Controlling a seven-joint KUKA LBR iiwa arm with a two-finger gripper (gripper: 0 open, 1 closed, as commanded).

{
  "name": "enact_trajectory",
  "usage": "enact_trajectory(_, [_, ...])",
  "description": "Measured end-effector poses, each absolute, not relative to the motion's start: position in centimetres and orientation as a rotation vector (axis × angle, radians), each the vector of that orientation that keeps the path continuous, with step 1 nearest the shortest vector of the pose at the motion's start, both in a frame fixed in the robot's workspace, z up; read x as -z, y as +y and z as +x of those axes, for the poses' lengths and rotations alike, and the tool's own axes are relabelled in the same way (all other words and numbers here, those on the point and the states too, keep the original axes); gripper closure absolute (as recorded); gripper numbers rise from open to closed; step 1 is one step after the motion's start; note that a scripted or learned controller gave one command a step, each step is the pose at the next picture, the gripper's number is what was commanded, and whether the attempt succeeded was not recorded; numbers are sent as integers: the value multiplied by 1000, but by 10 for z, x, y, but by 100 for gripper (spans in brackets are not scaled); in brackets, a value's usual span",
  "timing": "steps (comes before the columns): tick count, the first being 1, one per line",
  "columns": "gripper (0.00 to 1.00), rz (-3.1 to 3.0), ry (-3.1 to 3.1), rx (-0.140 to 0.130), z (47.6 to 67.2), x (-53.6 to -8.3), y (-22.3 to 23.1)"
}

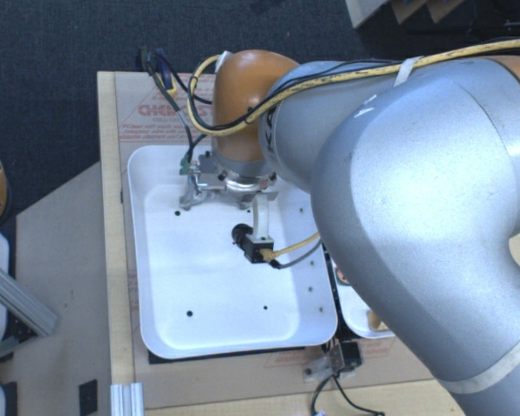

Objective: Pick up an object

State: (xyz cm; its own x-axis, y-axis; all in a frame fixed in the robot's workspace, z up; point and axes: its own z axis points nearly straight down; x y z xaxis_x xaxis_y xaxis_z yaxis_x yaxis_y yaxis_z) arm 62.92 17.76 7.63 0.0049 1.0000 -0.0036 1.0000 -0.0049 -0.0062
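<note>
Grey arm (416,198) with orange band reaches in from right and covers most of right bin (354,323). Gripper (191,191) low over far part of left bin (208,315), near its back wall. Open or closed: cannot tell, nothing seen held. Small tan object (377,321) and reddish bit (341,276) peek out in right bin beside arm. Brown board (114,232) under bins carries red print at far edge, starts "GH", rest crossed by cables and unreadable.

Two white bins, left (208,319) and right (354,321), and one arm (416,189).
</note>
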Motion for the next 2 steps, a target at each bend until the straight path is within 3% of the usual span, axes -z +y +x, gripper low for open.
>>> enact_trajectory(1, [0, -2220, -2228, 12, 668, -136, 227])
enact_trajectory(2, [0, -2221, -2222, 1, 666, -133, 225])
